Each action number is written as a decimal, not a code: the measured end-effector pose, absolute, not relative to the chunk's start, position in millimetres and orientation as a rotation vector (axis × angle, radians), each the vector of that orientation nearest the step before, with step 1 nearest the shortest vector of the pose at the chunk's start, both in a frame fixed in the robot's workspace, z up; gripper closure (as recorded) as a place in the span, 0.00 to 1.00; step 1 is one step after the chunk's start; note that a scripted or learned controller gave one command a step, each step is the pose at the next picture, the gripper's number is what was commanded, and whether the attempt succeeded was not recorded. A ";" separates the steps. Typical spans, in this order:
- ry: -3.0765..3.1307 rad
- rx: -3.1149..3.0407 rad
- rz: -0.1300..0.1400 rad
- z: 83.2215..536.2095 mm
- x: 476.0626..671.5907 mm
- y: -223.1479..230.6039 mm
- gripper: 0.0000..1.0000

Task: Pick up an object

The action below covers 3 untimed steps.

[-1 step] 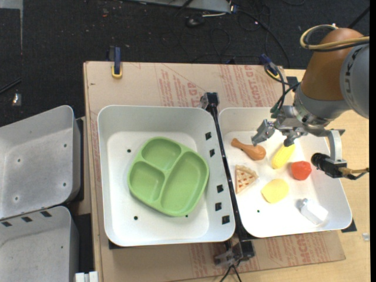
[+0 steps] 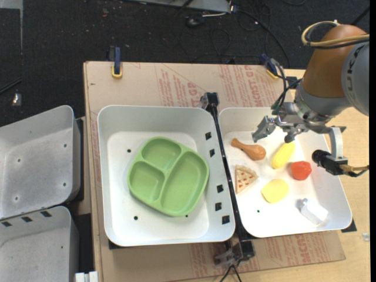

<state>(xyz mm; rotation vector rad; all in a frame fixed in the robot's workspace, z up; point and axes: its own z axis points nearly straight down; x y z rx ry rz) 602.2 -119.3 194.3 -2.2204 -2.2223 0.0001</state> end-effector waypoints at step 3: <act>-2.222 -2.223 0.000 102.5 608.2 -112.9 1.00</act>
